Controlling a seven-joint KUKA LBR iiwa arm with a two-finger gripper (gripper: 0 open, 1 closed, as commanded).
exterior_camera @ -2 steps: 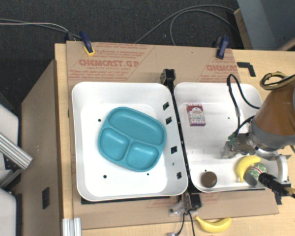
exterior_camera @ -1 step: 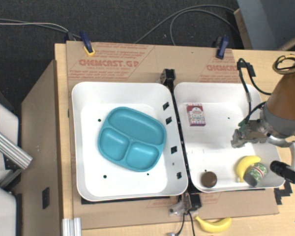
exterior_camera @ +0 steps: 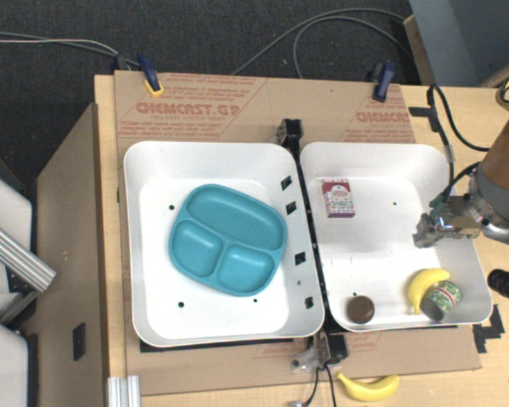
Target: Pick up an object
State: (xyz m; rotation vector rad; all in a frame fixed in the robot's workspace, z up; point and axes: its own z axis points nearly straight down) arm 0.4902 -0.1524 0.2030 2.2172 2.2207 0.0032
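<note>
While the grey two-finger gripper [exterior_camera: 427,230] hovers at the right edge of the right-hand shallow white bin [exterior_camera: 382,155], its opening cannot be determined. Below it, at lower right, lie a yellow banana [exterior_camera: 422,284], a green-labelled can [exterior_camera: 444,299] and a brown round object [exterior_camera: 360,309]. A small red-and-white carton [exterior_camera: 338,198] sits upper centre. The left-hand white bin [exterior_camera: 144,227] contains a teal compartmented plastic plate [exterior_camera: 227,239].

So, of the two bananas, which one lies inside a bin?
The banana in the right bin, by its front right corner, touching a small can. The other banana lies outside both bins, on the bench's front edge.
</note>
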